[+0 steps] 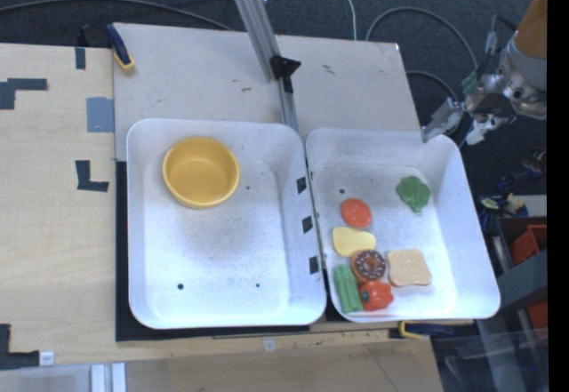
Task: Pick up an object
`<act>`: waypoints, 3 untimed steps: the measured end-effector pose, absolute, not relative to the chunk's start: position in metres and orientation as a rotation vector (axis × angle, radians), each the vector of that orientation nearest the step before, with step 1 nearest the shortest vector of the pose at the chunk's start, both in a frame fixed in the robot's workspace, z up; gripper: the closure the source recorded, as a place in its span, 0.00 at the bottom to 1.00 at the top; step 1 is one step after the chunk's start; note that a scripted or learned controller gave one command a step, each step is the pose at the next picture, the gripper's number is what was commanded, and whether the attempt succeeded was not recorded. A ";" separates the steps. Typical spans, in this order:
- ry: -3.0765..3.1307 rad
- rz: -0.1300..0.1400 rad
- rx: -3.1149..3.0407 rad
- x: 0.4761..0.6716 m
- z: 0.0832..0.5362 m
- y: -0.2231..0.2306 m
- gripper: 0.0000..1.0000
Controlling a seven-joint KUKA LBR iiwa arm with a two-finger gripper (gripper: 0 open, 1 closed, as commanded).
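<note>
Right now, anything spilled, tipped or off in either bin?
Nothing stands out. The yellow bowl sits upright in the left bin. The toy foods lie inside the right bin, with the green piece apart from the cluster. The claw hangs beyond that bin's far right corner.

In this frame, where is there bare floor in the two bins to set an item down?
Left bin: everything below and right of the yellow bowl. Right bin: the upper-left floor above the orange piece and beside the green piece. Crowded: its lower middle, around the donut.
</note>
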State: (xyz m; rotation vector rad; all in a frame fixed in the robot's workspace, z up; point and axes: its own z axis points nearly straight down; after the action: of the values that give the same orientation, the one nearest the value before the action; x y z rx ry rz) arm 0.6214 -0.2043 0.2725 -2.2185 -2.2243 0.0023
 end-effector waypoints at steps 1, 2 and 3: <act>-2.224 0.003 -2.219 0.621 0.273 -0.204 0.00; -2.219 0.008 -2.215 0.623 0.208 -0.202 0.00; -2.220 0.008 -2.215 0.625 0.143 -0.199 0.00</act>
State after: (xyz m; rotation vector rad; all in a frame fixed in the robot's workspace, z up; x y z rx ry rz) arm 0.6252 -0.1993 0.1433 -2.2145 -2.2197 0.0081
